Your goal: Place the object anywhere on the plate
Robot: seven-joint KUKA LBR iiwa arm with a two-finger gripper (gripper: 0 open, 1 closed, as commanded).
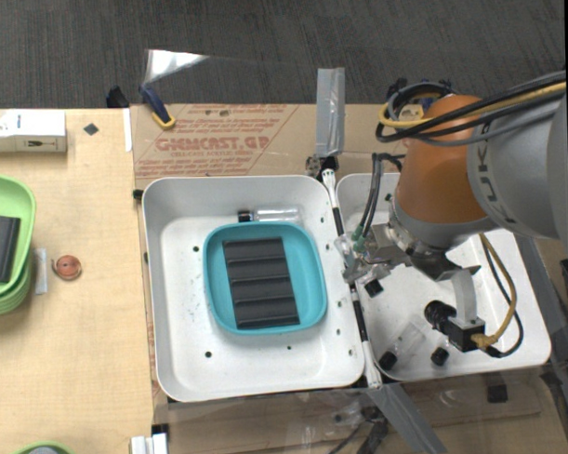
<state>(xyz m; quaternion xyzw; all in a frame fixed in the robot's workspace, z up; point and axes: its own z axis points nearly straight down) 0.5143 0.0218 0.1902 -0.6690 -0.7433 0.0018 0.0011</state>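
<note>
Teal plate [265,278] w/ dark ribbed block [260,281] in left bin [175,300]; arm [477,159] over right bin [525,348].

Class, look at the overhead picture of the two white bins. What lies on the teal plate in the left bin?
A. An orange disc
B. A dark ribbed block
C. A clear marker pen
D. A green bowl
B: a dark ribbed block lies flat in the middle of the teal plate, which sits in the left bin; the pen-like object lies on the bin floor behind the plate, off it.
</note>
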